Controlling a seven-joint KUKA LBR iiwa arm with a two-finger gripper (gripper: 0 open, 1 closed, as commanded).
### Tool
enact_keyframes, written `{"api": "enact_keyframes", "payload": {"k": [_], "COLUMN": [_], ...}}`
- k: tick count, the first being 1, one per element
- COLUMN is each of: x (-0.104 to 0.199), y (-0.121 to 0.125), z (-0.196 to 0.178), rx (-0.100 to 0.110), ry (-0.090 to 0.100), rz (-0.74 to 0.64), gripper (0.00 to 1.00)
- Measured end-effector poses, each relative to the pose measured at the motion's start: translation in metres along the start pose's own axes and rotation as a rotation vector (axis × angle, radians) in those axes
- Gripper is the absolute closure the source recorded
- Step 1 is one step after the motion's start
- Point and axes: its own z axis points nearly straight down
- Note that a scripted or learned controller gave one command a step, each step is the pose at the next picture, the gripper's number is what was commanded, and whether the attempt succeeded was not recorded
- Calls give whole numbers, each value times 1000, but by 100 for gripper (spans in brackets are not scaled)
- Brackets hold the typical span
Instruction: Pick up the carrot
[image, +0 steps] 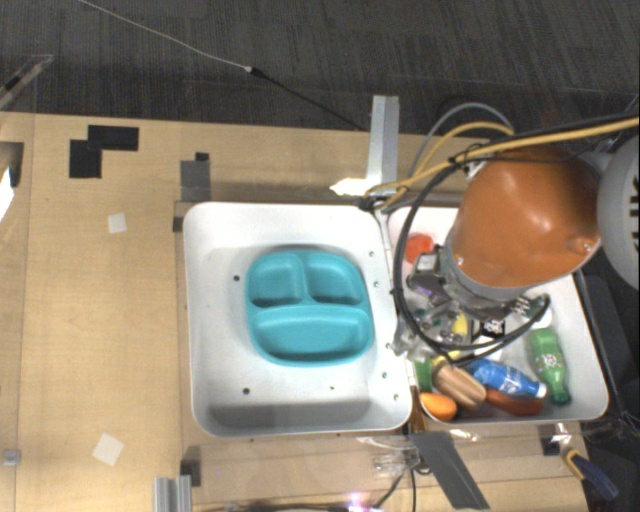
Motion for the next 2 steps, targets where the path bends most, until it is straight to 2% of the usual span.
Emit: {"api": "enact_keyframes", "payload": {"k": [1,2], "x": [31,31], "y": [-11,-11], "z": [-34,-34], "rx": [0,-1], "ry": [5,5], "rz": [213,213], "gripper": [100,0]}}
